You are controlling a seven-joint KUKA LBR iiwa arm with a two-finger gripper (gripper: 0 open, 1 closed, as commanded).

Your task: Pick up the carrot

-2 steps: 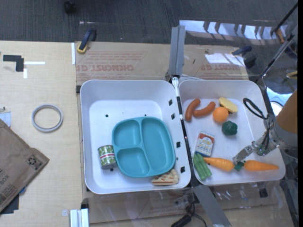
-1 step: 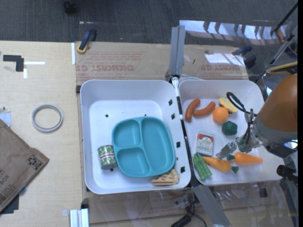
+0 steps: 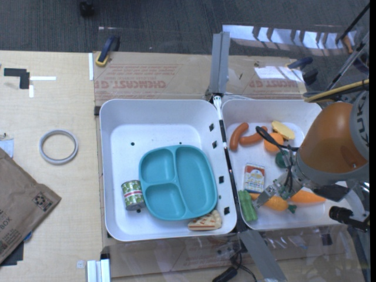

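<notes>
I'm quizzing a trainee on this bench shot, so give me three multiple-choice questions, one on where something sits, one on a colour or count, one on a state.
1. Where does the small can lie?
A. In the left bin, beside the tray
B. In the right bin
C. On the bench by the tape ring

2. What colour is the divided tray?
A. White
B. Teal
C. Orange

3. How does the gripper stand to the carrot?
A. Far off over the left bin
B. Low in the right bin, at the carrot
C. Above the bench, outside both bins

Answers: 1 A, the can rests at the tray's left edge. 2 B, it is plainly teal. 3 B, it sits down among the right bin's items, next to the carrot.
</notes>
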